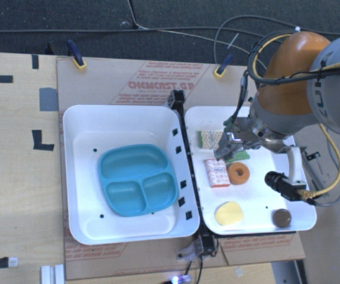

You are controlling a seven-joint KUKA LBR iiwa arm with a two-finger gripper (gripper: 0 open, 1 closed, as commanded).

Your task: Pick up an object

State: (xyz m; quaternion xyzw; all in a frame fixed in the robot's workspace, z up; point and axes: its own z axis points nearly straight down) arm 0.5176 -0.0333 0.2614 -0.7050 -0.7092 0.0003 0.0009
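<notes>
Left bin (75, 158): holds a blue divided tray (137, 179).
Bench (16, 158): pale wood with dark tape marks.
Cardboard sheet (152, 84): under both bins, held by two clamps.

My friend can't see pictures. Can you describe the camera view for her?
A grey and orange robot arm's gripper hovers in the right bin over a donut, red packet, yellow lump and brown ball. The left bin holds a blue tray.

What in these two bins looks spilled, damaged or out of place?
Nothing stands out. The blue tray lies flat in the left bin, slightly turned. The doughnut, red-and-white packet, yellow piece and brown ball lie apart in the right bin, intact.
</notes>
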